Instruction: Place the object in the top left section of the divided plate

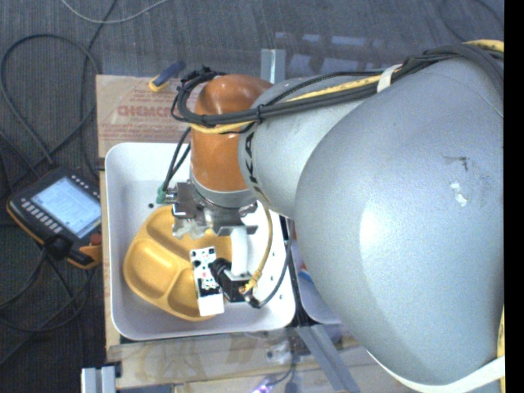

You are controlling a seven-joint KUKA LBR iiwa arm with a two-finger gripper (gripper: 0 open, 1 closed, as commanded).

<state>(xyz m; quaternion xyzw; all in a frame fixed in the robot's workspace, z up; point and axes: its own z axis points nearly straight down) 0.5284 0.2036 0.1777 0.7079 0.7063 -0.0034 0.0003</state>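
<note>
A yellow divided plate (151,264) lies in the lower half of the left white bin (135,174). My gripper (190,222) hangs straight down over the plate's upper right part, under the orange wrist band. The wrist and its mount hide the fingertips and whatever is beneath them. The plate's right sections are covered by the arm. The sections on its left look bare.
My big grey arm covers the right half of the view and nearly all of the right bin (315,301). A teach pendant (57,207) lies on the floor at left. Cardboard (135,109) sits behind the left bin, with a small blue thing (168,74) on its edge.
</note>
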